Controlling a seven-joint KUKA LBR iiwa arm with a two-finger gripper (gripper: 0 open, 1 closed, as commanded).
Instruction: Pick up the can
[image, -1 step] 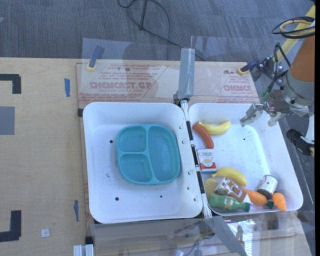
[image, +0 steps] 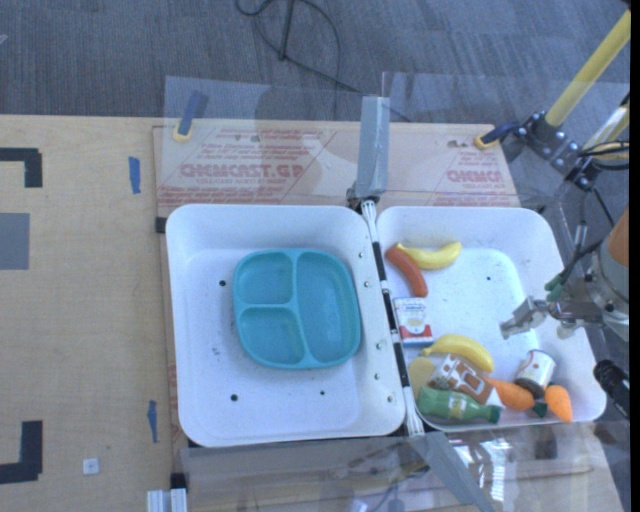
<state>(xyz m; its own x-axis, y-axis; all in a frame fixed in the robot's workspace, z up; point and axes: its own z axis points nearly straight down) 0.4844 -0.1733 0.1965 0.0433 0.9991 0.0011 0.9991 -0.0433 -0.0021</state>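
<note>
- Looked like a robotics lab, not a home or kitchen: a plywood bench (image: 80, 330) set over grey carpet (image: 100, 45).
- Marked with black tape squares (image: 27, 167) and blue tape strips (image: 134, 175) on the bench top, in the manner of a calibrated test rig.
- Fitted with two shallow white bins (image: 200, 235) side by side, backed by clear plastic sheeting (image: 250, 160) bearing printed lettering.
- Stocked with toy food (image: 455, 375) and a teal divided plate (image: 297, 308), props rather than a meal.
- Strung with loose black cable (image: 290, 35) across the floor, with clamps and a yellow pole (image: 590, 70) at the right.
</note>
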